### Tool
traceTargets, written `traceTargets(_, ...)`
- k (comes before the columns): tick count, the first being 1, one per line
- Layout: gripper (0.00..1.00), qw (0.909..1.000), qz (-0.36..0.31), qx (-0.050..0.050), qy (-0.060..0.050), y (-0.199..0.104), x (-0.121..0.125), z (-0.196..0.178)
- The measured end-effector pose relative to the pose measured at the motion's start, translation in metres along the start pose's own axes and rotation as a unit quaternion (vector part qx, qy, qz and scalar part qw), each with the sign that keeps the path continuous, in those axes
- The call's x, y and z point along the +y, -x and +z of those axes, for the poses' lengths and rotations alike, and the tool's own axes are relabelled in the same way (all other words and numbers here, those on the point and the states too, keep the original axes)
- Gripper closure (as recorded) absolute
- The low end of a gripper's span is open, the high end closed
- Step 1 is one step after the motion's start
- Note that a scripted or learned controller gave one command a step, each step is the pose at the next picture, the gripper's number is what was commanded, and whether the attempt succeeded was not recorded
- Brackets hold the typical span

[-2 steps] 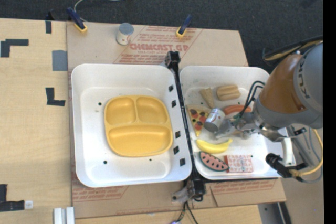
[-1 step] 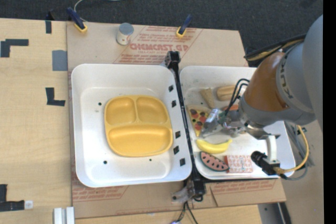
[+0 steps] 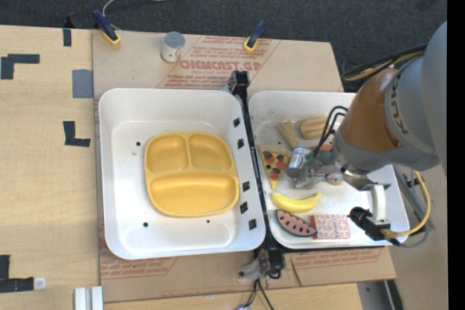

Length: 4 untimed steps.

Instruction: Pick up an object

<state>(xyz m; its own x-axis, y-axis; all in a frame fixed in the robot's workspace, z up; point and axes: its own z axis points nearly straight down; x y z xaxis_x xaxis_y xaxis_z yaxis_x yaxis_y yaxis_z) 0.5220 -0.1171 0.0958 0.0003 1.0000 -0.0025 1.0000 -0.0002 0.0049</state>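
My gripper hangs low over the middle of the right bin, reaching in from the right under the orange-banded wrist. Just below it lies a yellow banana. A watermelon slice and a flat red-and-white packet rest near the bin's front wall. Left of the gripper is a pizza slice with dark dots. Two tan bread-like pieces lie behind it. Nothing visible is held.
The left bin holds a yellow divided plate. A black divider strip runs between the bins. Behind them on the cardboard stand a small grey cylinder and two yellow clamps. Cables trail at the right bin's front right corner.
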Motion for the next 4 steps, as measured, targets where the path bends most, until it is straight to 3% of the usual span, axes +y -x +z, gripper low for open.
traceTargets(1, 0.00, 1.0000, 0.000, 0.000, 0.000, 0.000, 0.000, 0.000)
traceTargets(2, 0.00, 1.0000, -0.001, 0.001, -0.002, -0.010, 0.044, 0.010)
traceTargets(3, 1.00, 1.0000, -0.001, 0.000, -0.001, -0.009, 0.045, 0.000)
traceTargets(4, 1.00, 1.0000, -0.001, 0.002, -0.003, -0.091, 0.016, -0.089)
